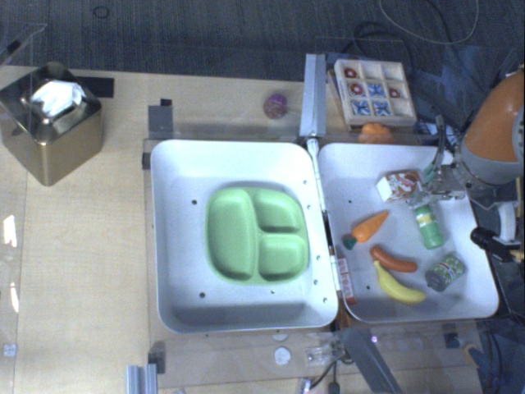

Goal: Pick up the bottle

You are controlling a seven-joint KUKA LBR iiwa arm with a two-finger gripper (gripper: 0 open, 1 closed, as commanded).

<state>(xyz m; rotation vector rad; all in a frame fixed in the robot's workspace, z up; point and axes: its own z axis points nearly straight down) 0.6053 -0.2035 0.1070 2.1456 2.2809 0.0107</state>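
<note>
The left bin (176, 245), well off from my pincer (436, 185), holds a green divided tray (256, 234). My pincer hangs in the right bin (484, 302); whether it's apart or together, I cannot tell. Just below it lies the green bottle (427, 226); further below, banana (399, 287), carrot (369, 226), sausage (394, 260).

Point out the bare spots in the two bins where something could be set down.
Left bin: bare white floor all around the green tray. Right bin: free upper-left floor, above the carrot. Crowded: right half, with bottle, gripper, hot dog, banana, can.
</note>
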